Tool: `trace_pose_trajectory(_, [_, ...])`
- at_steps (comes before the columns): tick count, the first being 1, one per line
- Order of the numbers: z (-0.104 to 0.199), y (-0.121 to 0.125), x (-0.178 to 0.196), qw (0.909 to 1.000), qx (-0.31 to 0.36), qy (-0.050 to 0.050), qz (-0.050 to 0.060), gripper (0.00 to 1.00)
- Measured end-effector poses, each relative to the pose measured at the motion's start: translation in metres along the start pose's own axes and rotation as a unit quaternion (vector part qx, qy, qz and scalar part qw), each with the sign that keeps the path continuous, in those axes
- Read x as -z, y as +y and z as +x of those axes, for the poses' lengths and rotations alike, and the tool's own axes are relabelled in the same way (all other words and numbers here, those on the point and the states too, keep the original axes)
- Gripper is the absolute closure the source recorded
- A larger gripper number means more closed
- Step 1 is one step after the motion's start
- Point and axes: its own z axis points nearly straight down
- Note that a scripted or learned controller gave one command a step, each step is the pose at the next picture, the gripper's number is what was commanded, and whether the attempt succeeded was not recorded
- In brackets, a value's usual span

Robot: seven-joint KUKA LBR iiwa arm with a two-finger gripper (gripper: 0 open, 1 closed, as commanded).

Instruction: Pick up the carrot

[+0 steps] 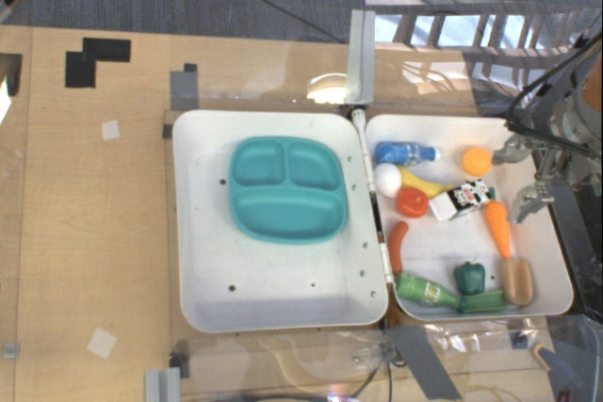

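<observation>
The carrot (497, 227) is orange and tapered. It lies at a slant in the right part of the right bin (556, 245), its thick end up near a white patterned box (463, 200). My gripper (520, 178) hangs over the bin's right side, just above and to the right of the carrot's thick end. Its two grey fingers (511, 152) are spread apart with nothing between them; the lower one ends close to the carrot's top. The gripper is open.
The right bin also holds a blue bottle (405, 152), an orange ball (477, 160), a white egg (387, 179), a red tomato (412, 201), a green pepper (469, 277) and a tan bun (517, 281) right below the carrot. A teal divided plate (286, 188) lies in the left bin.
</observation>
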Motion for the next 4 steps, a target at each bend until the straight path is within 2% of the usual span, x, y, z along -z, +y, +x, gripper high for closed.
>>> trace_pose_trajectory(1, [0.034,-0.022,-0.132,1.0000,-0.005,0.006,-0.002,0.00])
trace_pose_trajectory(2, [-0.033,-0.022,-0.151,0.9827,-0.185,-0.003,0.001,0.00])
trace_pose_trajectory(3, [0.024,-0.022,-0.150,0.9988,-0.049,-0.003,0.001,0.00])
trace_pose_trajectory(4, [-0.040,-0.021,-0.152,0.9830,-0.184,-0.003,0.000,0.00])
